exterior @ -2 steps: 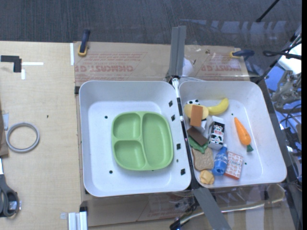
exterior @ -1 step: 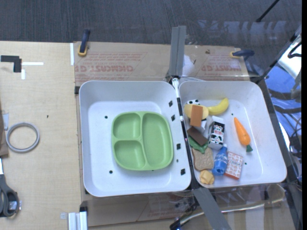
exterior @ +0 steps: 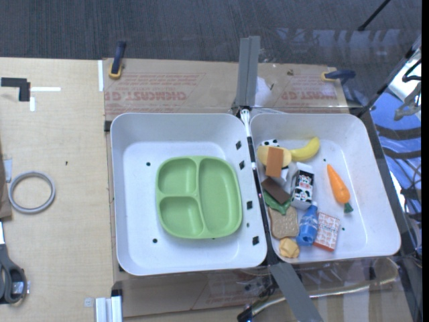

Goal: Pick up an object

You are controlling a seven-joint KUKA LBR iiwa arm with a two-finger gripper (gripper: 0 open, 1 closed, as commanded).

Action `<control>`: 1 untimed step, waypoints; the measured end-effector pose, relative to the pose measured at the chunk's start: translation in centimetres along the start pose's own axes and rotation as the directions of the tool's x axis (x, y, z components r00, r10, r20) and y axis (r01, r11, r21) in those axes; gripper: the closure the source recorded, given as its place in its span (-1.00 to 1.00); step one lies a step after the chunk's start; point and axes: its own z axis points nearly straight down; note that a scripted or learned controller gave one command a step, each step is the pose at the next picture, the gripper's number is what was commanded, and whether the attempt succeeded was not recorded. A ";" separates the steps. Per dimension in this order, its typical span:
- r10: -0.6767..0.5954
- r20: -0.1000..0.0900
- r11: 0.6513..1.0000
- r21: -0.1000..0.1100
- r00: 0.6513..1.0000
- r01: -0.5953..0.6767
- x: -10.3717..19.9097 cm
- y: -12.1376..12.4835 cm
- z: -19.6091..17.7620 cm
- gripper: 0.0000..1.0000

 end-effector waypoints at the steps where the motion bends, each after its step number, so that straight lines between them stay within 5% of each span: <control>1: 0.136 -0.002 0.991 -0.002 0.991 -0.136 -8.4 -3.5 15.1 -1.00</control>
